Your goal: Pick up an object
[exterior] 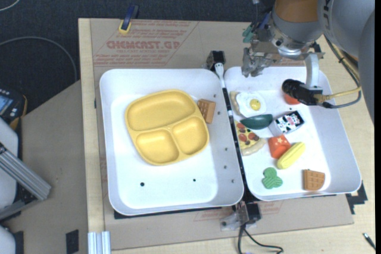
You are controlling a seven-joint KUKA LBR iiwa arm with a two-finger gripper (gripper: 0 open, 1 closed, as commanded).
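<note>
The gripper (255, 65) hangs over the top left corner of the right bin (345, 146), in the upper right of the frame. Its metal fingers point down and sit close together, with nothing between them. Just below it lies a toy fried egg (250, 103), white with a yellow middle. Under the egg is a dark green spoon-shaped toy (257, 122), then a pizza slice (247, 138). To the right are a black and white block (290, 121), a red piece (278, 144), a yellow corn cob (290, 155), a green broccoli (272, 178) and a brown waffle (313, 179). The left bin (119, 175) holds a yellow plate with three parts (166, 127) and a small brown cracker (206, 110) touching its right edge.
</note>
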